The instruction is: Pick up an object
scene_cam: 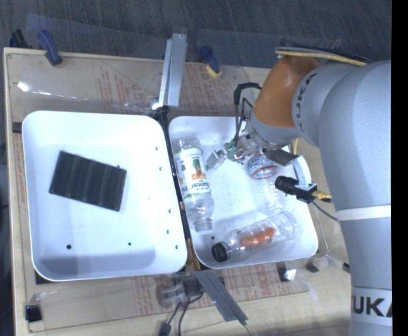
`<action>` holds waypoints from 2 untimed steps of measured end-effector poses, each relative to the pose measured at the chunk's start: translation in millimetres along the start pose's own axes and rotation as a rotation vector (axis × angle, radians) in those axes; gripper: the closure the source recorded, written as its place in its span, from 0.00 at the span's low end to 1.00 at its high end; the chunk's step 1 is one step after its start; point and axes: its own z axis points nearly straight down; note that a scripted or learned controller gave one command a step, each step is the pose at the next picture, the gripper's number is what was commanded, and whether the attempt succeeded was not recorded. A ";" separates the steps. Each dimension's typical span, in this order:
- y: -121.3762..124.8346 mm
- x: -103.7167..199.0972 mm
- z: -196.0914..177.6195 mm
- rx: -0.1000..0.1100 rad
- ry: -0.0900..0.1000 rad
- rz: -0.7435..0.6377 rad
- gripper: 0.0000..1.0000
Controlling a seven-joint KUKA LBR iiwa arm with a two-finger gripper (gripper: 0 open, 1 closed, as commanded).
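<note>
The arm [357, 152] was nearest the camera, a big grey body with an orange band filling the right side and hiding much of the right bin's far edge. From the left: the left bin [36, 187] held one flat dark ribbed pad [88, 180], lying at a slight angle, well apart from everything else. The right bin [308, 247] held three clear plastic bottles. One with a white and orange label [192, 177] lay lengthwise against the bin's left wall, cap end toward the near side. One with a black cap [249, 240] and something orange inside lay across the near end. The third, with a blue-and-red label [263, 166], sat under the wrist. The gripper [235, 151] was low over the far part of the right bin, between the labelled bottle and the one under the wrist; can't tell if its fingers were apart or together, too much glare and clutter there. Nothing visibly between them. Likely target was one of those two bottles, judging by position only. Risks: clear round bottles roll and squirt out of a pinch; a grasp landing in the gap between them closes on air; the bottle tight to the wall leaves no room for a finger on that side; cables near the wrist could snag.
</note>
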 end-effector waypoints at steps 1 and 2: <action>2.3 2.6 -10.5 -0.002 0.006 -0.004 1.00; -0.5 -3.2 -12.6 -0.001 -0.005 0.001 0.00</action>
